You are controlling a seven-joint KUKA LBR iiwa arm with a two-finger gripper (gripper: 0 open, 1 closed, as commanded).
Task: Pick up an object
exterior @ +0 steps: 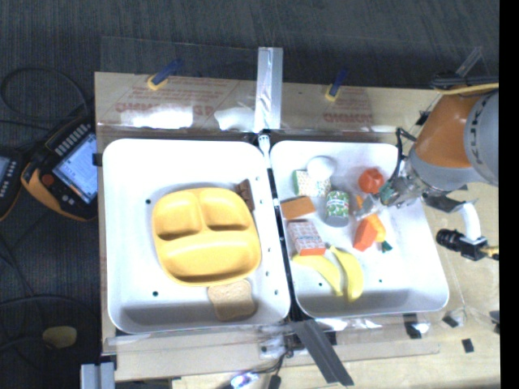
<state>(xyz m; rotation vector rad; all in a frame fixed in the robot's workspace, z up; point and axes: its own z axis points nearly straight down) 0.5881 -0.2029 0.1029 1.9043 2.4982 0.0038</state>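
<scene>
The left bin (122, 217) holds a yellow divided tray (206, 235) near its middle, with a small dark brown piece (245, 191) touching the tray's upper right corner and a slice of bread (232, 300) lying just below the tray, by the bin's near wall.

The right bin (422, 286) carries the clutter. Along its left side lie an orange-brown cracker-like square (297, 207), a speckled pink block (305, 236) beneath it, and two bananas (336, 271) nearest the front. Further right stand a white cup (318, 170) and a small can (337, 206) side by side, then an orange carrot-like wedge (369, 232) and a red tomato (371, 179) above it.

The gripper (396, 193) sits low at the bin's right wall, under the grey arm (454, 148) with its orange band. The tomato lies just beside it to the left, the orange wedge below and left of it. Nothing shows between its tips, and whether they are spread or closed cannot be told from here.
</scene>
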